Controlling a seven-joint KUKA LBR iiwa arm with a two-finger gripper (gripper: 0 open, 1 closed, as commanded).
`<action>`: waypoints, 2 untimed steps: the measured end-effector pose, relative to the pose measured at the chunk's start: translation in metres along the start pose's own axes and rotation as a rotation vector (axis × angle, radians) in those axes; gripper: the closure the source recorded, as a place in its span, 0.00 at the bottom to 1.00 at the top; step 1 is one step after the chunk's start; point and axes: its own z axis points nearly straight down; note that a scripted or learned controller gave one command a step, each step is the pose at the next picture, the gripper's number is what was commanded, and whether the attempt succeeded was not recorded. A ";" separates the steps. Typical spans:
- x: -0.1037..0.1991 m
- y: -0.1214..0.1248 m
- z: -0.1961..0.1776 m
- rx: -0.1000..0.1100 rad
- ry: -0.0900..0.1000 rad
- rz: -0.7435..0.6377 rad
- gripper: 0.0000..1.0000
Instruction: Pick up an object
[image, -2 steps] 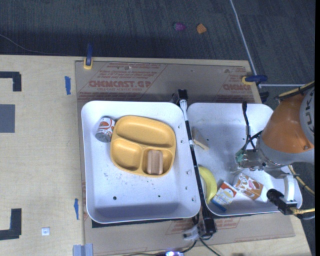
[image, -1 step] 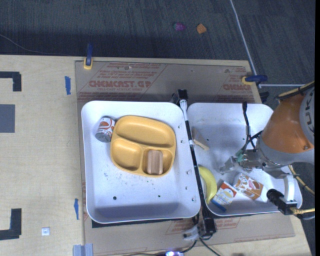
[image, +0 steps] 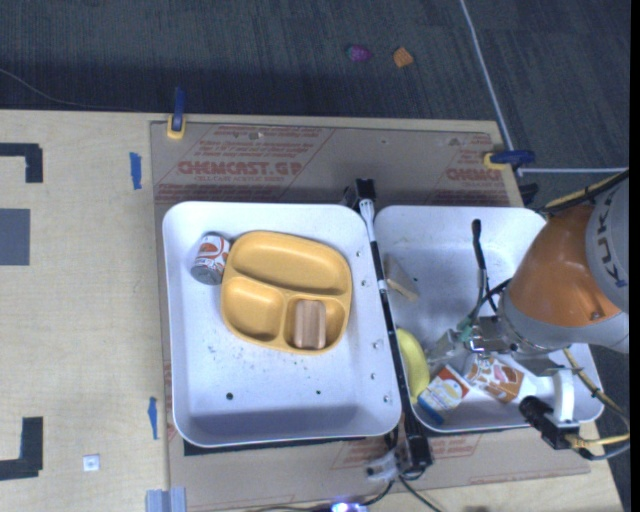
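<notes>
My gripper (image: 468, 340) reaches down into the right bin (image: 430, 240), below the orange band of the arm. Just under and in front of it lie a small white, blue and red carton (image: 445, 392) and a white and orange packet (image: 497, 379). A yellow banana-like object (image: 411, 360) rests against the bin's left wall, just left of the gripper. A small tan wooden piece (image: 402, 288) lies farther back in the same bin. The arm hides the bin's right part.
The left bin (image: 200, 380) holds a yellow divided plate (image: 285, 262) with a brown block (image: 308, 323) in one compartment. A crushed can (image: 209, 257) lies at the plate's back left. Cables trail along the right bin's front and right edges.
</notes>
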 end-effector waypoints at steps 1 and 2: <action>-0.003 0.002 -0.011 -0.008 -0.007 0.003 1.00; 0.131 0.054 -0.096 0.021 0.013 -0.004 1.00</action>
